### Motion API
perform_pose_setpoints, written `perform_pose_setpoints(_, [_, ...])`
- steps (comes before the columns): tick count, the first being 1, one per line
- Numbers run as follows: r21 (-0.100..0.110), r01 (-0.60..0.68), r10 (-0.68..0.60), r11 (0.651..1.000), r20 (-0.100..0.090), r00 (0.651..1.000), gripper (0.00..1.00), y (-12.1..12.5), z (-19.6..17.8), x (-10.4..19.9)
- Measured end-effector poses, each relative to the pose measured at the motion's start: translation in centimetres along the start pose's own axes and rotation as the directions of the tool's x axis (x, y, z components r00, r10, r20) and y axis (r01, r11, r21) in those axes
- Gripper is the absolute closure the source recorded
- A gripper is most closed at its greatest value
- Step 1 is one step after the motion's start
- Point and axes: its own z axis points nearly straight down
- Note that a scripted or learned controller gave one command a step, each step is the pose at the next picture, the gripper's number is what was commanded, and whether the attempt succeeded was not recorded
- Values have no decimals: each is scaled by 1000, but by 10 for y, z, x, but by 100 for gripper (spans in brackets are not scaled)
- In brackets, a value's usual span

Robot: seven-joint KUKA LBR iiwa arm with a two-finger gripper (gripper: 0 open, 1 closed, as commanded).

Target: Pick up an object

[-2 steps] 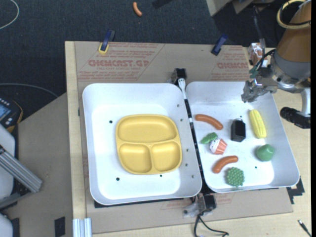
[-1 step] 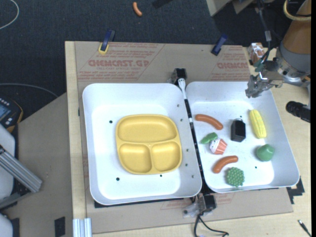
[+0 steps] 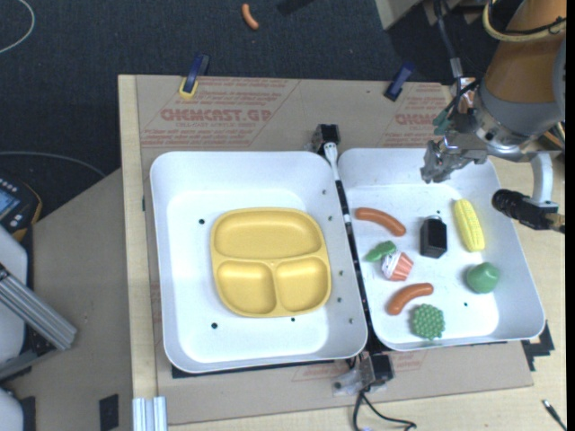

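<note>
Left bin (image 3: pixel 180 241): holds a yellow divided plate (image 3: pixel 268 260), three compartments, nothing in them. Lies flat, roughly centred.

Right bin (image 3: pixel 512 317): all the loose items are here. Going across: an upper sausage (image 3: pixel 379 219) lying at a slant near the divider; below it a strawberry (image 3: pixel 393 263) with green leaves, touching nothing; a second, lower sausage (image 3: pixel 409 297) just beneath that; a head of broccoli (image 3: pixel 427 321) near the front wall, just beside the lower sausage. Middle of the bin, a small black block (image 3: pixel 433 237). Right of it an ear of corn (image 3: pixel 468 224), lying lengthwise, near the block but apart. Further front and right, a green round piece (image 3: pixel 482 277), on its own.

Gripper (image 3: pixel 440 169): at the back of the right bin, above bare floor, well apart from every item. Nothing between its fingers. Whether they are spread or pressed together, cannot tell — too dark and small from this angle.

Step in hand, as I judge it: approach, before any grasp. No target touched.

Next move calls for: travel forward over the bin to one item, the black block and corn being nearest, then a descent with fingers straddling it. Corn lies lengthwise, so the grip should cross its narrow side.
</note>
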Motion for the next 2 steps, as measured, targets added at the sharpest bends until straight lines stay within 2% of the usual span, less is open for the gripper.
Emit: perform_pose_setpoints(2, [3, -2, 2, 1000, 0, 1000, 100, -44, 13, 81])
